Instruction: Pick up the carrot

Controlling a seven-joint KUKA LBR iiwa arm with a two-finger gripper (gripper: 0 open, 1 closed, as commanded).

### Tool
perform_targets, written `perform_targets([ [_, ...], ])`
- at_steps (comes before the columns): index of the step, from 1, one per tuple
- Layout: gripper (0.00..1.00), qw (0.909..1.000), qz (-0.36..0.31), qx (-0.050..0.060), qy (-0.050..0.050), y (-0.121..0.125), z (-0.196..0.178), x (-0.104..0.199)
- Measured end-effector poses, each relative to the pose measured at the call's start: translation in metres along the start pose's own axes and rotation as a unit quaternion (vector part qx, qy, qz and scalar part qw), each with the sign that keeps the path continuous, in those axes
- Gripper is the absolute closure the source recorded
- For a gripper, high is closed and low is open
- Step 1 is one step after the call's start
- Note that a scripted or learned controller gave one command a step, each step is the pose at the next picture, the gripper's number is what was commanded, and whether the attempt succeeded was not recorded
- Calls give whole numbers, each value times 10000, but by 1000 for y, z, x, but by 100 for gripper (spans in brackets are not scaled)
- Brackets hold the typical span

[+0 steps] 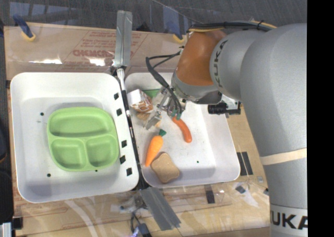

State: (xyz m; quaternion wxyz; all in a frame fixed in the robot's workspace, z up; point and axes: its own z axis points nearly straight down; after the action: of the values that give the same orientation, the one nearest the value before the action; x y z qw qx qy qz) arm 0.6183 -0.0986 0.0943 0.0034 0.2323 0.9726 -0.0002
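In the left bin [21,126] lies a green divided plate [82,138], which plays no part in this task. Both bins stand on the surface, and a dark divider separates them.

In the right bin [222,147], near its left wall, lies the carrot [154,149]. Its long axis runs at a slant: the green top points up and a little to the right, toward the far side of the bin, and the orange tip points down and to the left, toward the near edge. Just beside its lower end, perhaps touching it, lies a tan bread-like piece [165,168]. To the right of the carrot, apart from it, lies an orange-red chili-shaped piece [183,129].

The gripper [162,111] hangs above the carrot's green end, among some small items at the far left of this bin. I cannot tell how the jaws stand; nothing is seen between them.

I judge the step to be the approach, with the carrot not yet grasped. The next move calls for coming down over the carrot's middle, with the jaws set across its long axis and clear of the bread-like piece.
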Motion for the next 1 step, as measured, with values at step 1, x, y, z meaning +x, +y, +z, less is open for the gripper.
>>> perform_targets([
  [1,100,10000,-45,2,-13,2,-11,0],
])
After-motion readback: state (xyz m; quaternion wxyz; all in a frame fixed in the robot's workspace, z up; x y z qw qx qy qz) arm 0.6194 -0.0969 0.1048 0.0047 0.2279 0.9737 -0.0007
